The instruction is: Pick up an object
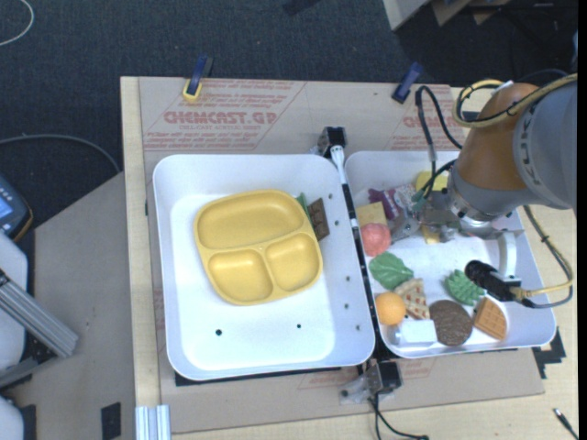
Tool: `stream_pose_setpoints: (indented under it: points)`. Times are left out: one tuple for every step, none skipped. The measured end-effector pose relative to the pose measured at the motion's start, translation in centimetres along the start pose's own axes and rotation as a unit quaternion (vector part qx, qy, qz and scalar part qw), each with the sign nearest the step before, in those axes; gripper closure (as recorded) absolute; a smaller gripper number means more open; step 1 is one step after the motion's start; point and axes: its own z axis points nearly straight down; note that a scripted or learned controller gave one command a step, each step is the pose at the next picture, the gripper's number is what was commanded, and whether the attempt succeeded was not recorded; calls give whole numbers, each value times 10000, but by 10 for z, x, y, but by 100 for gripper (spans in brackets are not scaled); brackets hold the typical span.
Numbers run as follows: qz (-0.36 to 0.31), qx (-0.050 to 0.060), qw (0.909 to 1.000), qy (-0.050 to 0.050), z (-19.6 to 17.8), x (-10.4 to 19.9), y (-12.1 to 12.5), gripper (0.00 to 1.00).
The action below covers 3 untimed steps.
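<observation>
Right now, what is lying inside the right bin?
The right bin holds toy food: a pink piece, a green leaf, an orange, a brown cookie and a waffle. The arm covers its far corner.

My desk (pixel 275 108) is covered with a brown sheet printed in red lettering, held at its far edge by a yellow clamp (pixel 193 84) and a blue clamp (pixel 406 82). The left bin (pixel 174 273) holds a yellow divided plate (pixel 257 244) with three compartments, and a small brown piece (pixel 317 218) touches the plate's right rim. Dark carpet (pixel 138 26) lies beyond the desk, crossed by a thin cable (pixel 55 138).
</observation>
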Motion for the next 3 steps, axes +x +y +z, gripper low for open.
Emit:
stream_pose_setpoints:
  points:
    - [4, -23, 10000, -6, -12, 0, 1, 100]
    - [-12, -55, 10000, -8, -74, 1, 9, 100]
    - [-12, -55, 10000, -10, -139, 1, 9, 100]
